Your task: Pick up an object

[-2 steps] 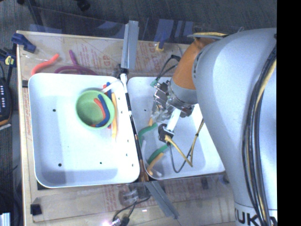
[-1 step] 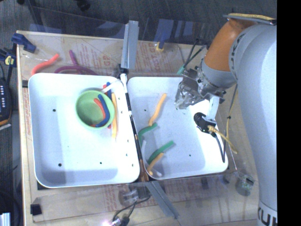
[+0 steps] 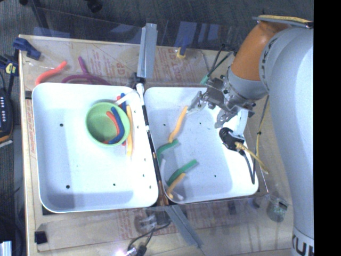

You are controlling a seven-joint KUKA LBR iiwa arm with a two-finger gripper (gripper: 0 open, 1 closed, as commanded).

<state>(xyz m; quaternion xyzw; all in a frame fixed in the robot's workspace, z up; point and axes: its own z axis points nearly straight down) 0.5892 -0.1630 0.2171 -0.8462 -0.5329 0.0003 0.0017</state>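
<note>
Left bin (image 3: 58, 180): green bowl (image 3: 108, 124) with red and blue curved pieces inside, a yellow stick at its right rim. Divider between the bins is the landmark. Right bin (image 3: 213, 188), just right of divider: orange stick (image 3: 178, 125), green-orange strip (image 3: 180, 173) lower, near the front of the divider. Further right, gripper (image 3: 206, 104) hangs over the bin's back area, fingers spread, nothing between them. Orange stick lies just left of and below the fingertips, apart from them.
</note>
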